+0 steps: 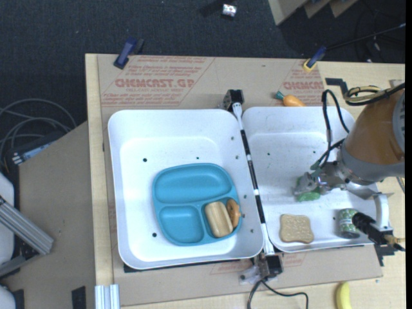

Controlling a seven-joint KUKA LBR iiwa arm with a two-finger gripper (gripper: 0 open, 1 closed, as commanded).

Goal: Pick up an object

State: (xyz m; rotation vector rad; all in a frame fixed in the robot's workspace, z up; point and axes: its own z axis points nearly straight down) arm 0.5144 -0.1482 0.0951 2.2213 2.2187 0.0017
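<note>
In the right bin (283, 134), my gripper (308, 185) hangs low over a small green object (311, 196), touching it or just above it; part of the object is hidden under the gripper. A tan slice of toast (296, 228) lies near that bin's front wall. A small greenish can-like item (347, 223) rests at the front right. The arm, with its orange band (380, 134), comes in from the right over the bin's right side.
The left bin (129, 140) holds a blue divided plate (190, 188) with a brown bread roll (221, 217) in its lower right compartment. An orange carrot-like piece (291, 100) lies behind the right bin. A yellow object (343, 296) sits at the bench's front edge.
</note>
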